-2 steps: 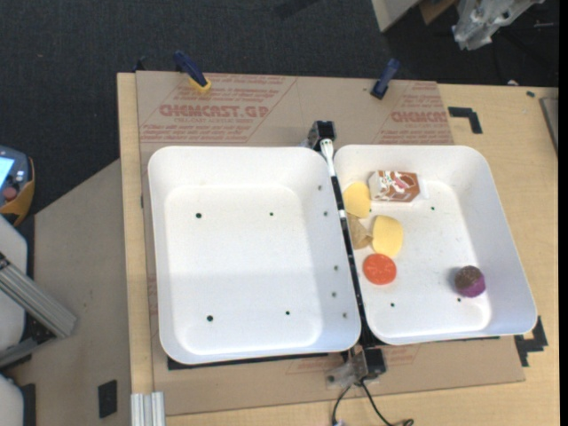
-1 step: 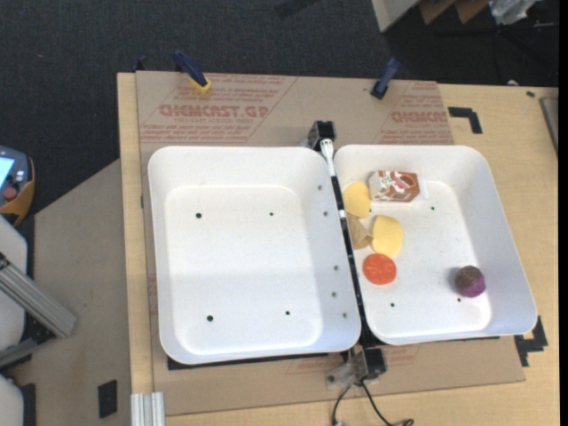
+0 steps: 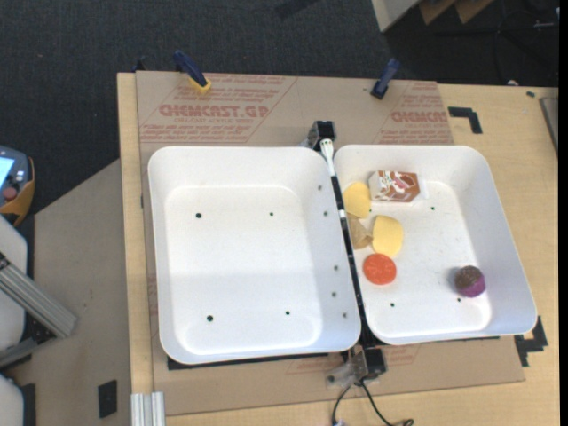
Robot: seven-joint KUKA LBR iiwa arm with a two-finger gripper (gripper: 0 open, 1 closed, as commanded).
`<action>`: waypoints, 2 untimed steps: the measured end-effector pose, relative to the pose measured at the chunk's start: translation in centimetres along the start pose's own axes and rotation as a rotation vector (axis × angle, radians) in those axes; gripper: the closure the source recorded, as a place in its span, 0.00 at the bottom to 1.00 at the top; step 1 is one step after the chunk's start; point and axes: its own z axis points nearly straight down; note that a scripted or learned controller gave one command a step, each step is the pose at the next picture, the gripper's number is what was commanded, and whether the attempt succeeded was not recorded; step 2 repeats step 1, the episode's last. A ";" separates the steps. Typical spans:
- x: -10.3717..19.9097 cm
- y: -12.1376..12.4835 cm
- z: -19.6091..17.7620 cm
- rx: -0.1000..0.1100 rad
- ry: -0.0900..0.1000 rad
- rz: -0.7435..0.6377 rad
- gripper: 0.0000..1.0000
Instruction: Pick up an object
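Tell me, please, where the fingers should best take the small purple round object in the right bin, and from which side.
Probably from straight above, across the middle of the small purple round object: it sits alone, away from the other items.

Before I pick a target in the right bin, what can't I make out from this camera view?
- Small tan piece: partly hidden between the two yellow items, shape unclear.
- Packet: label too small to read.
- Purple object: blurred, identity unclear.
- Red disc: height unreadable from above.

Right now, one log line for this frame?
stage: pre-pick | right bin: red disc, purple ball, packet, two yellow pieces | left bin: no items
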 end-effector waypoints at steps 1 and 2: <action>1.6 -10.7 -0.3 0.004 0.007 -0.006 1.00; 1.6 -10.7 -0.3 0.004 0.007 -0.006 1.00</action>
